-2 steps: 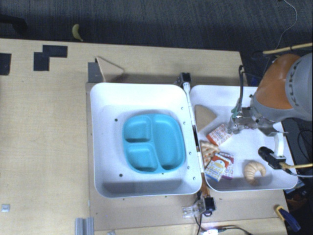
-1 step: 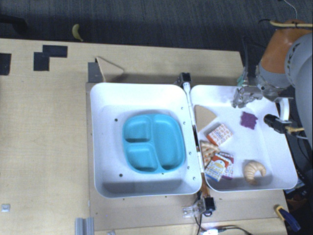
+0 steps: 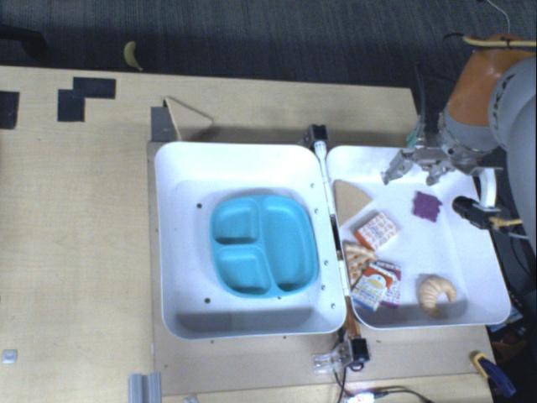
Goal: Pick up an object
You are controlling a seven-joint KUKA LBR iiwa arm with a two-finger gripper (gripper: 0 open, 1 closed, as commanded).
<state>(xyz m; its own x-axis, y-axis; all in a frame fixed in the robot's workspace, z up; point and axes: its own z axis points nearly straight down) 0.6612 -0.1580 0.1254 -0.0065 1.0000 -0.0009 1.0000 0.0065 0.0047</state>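
Observation:
My gripper (image 3: 417, 173) hangs over the far part of the right bin (image 3: 482, 263), fingers spread open with nothing between them. Just below and right of it lies a small purple square (image 3: 426, 206) on the bin floor. Further toward the front sit a small patterned box (image 3: 375, 229), a red and white packet (image 3: 373, 282) over some fries-like pieces (image 3: 356, 257), and a tan croissant (image 3: 437, 290) at the front right.
The left bin (image 3: 180, 225) holds a blue divided tray (image 3: 263, 243). A black-tipped rod (image 3: 320, 145) lies along the ridge between the bins. Black tape marks (image 3: 84, 95) are on the bench at the far left.

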